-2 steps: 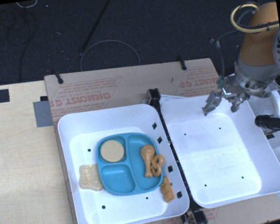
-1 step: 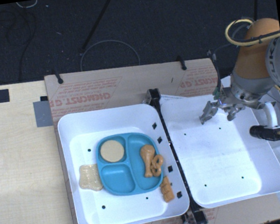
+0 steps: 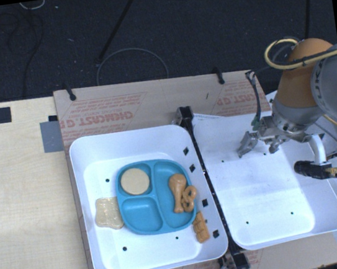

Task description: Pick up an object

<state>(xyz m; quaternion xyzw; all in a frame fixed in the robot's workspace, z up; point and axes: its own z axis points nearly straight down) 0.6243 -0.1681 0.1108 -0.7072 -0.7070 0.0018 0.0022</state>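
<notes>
Arm: I see the gripper (image 3: pixel 259 142) hanging over the upper part of the right bin (image 3: pixel 283 232), well apart from anything worth picking.
Fingers: they look spread, one grey finger (image 3: pixel 246 145) angled out to the left and another beside it, with nothing between them; I judge them open and holding nothing.
Targets: everything I could lift sits in the left bin (image 3: pixel 105 259): a blue plate (image 3: pixel 144 216) with three compartments, a round cracker (image 3: pixel 134 181) in its upper-left compartment, a pretzel (image 3: pixel 181 192) in the right one.
Loose pieces: a pale biscuit (image 3: pixel 108 213) lies touching the plate's left edge, and a small brown snack (image 3: pixel 200 227) lies just beside the plate's lower-right rim.
Step in hand: I judge this as the approach, with nothing picked yet.
How to do it well: I would carry the arm across the divider (image 3: pixel 203 176) high enough to clear it, then come straight down on one piece.
Best choice: the biscuit, to my eye, since it lies on the flat bin floor with room on its left.
Risk: the snack sits close to the bin wall, so the fingers could catch the rim.
</notes>
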